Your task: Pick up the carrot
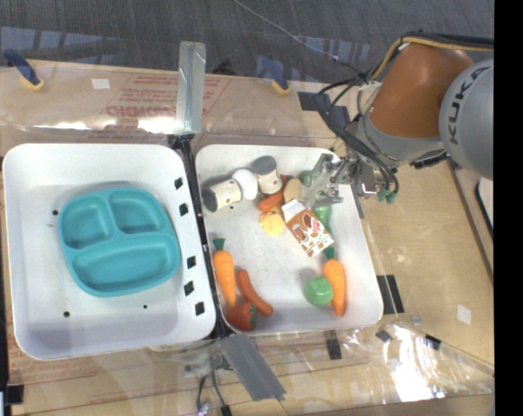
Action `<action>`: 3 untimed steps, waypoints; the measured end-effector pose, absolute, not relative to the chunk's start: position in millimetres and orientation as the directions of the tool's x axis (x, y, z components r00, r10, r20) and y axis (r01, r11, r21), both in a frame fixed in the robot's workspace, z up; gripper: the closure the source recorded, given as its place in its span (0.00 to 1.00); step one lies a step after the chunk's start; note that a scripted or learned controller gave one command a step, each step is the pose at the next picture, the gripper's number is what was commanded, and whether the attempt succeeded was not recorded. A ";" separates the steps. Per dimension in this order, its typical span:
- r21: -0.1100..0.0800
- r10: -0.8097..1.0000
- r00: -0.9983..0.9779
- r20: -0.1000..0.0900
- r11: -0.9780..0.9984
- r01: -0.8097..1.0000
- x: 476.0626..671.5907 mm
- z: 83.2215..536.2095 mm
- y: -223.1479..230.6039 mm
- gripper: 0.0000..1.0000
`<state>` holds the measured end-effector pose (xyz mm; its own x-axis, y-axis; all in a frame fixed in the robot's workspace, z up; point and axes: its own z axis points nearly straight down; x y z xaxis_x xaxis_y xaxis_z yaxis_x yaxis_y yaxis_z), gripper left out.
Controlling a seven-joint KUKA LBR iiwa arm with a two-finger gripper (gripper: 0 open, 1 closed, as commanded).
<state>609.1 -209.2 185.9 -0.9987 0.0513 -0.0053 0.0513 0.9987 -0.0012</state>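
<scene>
Grey rounded arm link [476, 115] with dark "KUKA" lettering on its side. Broad glossy orange band [413, 89], dome-shaped, above the wrist. Black cables [352, 89] loop around the wrist housing. Metallic silver two-finger tool [326, 183] with small green fittings; more green parts near the wrist's lower edge.

carrot [334, 284] | orange, lying flat | right bin, near-right corner

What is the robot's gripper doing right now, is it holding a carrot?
Gripper: over the right bin's upper right corner; open or closed cannot be told, and no carrot is seen in it.
</scene>
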 end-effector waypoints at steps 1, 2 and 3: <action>-0.002 -0.146 -0.989 -0.005 0.989 -0.146 604.4 198.8 -209.0 1.00; -0.003 -0.382 -0.924 -0.004 0.924 -0.382 609.7 202.6 -208.5 1.00; 0.000 -0.677 -0.736 0.000 0.736 -0.677 571.3 223.0 -209.4 1.00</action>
